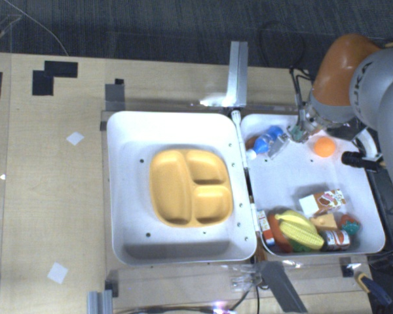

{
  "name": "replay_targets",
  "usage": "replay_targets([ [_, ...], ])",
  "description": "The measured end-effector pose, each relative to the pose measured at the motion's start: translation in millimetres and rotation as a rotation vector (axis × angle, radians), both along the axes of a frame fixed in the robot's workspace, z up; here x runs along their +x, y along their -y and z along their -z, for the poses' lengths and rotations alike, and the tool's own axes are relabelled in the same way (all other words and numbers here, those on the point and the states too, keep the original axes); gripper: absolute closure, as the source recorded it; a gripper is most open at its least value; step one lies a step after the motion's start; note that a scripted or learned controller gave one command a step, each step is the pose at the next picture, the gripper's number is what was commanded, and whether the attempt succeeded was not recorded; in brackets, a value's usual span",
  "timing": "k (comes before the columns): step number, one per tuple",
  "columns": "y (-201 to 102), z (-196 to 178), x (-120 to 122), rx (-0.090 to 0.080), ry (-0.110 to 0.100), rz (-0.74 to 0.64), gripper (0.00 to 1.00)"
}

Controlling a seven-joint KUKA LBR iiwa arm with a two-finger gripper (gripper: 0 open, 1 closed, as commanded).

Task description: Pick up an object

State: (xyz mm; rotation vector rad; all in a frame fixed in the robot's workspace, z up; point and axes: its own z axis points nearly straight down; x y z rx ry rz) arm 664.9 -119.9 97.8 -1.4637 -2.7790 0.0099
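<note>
nearest the camera, along the front wall of the right bin (pixel 378 237), sits a crowded heap: a yellow corn cob (pixel 300 230), a small can (pixel 335 240), a little carton (pixel 329 202) and a few other toys pressed together. packed this tight, they leave a 2-finger tool little room to slip either side of any 1 piece, which is probably why the arm is not working there.

the left bin (pixel 124 195) carries a yellow divided tray (pixel 188 186) lying flat in its middle, well apart from the arm and too broad to pinch easily.

farther back, the right bin opens out. an orange ball (pixel 325 147) rests alone near the far wall, and a clear bottle with a blue cap (pixel 270 142) lies on its side toward the far left corner, its length tilted across the floor. both stand free of the heap, so either is a fair candidate for the pick.

the gripper (pixel 299 132) reaches down at the far wall, just beside the bottle's right end and between it and the ball. the bottle looks the likelier target. whether the tool is spread or closed i cannot tell, since the wrist hides its tip; nothing is seen lifted.
</note>
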Motion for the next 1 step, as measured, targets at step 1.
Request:
replay_targets([
  [1,-28.9,11.0,-4.2,0.002,0.011,0.108,0.0],
])
